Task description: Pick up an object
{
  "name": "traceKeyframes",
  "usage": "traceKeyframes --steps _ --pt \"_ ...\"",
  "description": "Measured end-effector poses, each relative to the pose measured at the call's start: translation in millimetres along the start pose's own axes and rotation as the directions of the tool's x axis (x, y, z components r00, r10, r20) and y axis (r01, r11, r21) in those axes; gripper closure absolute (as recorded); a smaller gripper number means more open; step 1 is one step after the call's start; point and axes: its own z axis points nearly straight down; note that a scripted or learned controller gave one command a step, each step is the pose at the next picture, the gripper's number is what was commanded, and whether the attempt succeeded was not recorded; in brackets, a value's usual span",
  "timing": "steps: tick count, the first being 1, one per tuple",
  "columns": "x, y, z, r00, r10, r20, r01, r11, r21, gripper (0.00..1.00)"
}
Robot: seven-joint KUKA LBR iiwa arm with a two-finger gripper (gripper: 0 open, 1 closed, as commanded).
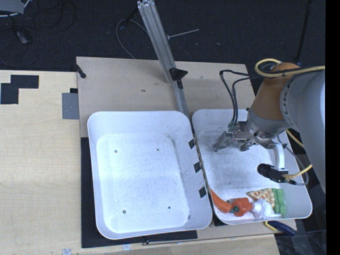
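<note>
Two shallow white plastic bins with rounded corners sit side by side on the pale wooden tabletop (133,84) — the left bin (141,174) fills the lower centre of the frame, the right bin (228,169) the lower right. The grey metal claw (229,141) hangs over the upper part of the right bin, and whether it is spread or pressed together cannot be told. Along that bin's lower edge lie small items: an orange-red carrot-shaped toy (234,205), a green ridged piece (279,201) and a tan patterned piece (263,196) — all well apart from the claw.
</note>
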Motion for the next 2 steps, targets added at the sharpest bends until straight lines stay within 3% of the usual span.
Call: traceKeyframes --steps 1,2 --pt "1 -1 -10 1.0 -0.002 -0.001 0.002 1.0 0.003 1.0" --pt "5 -12 2 1.0 -0.001 0.0 0.001 1.0 -0.002 1.0"
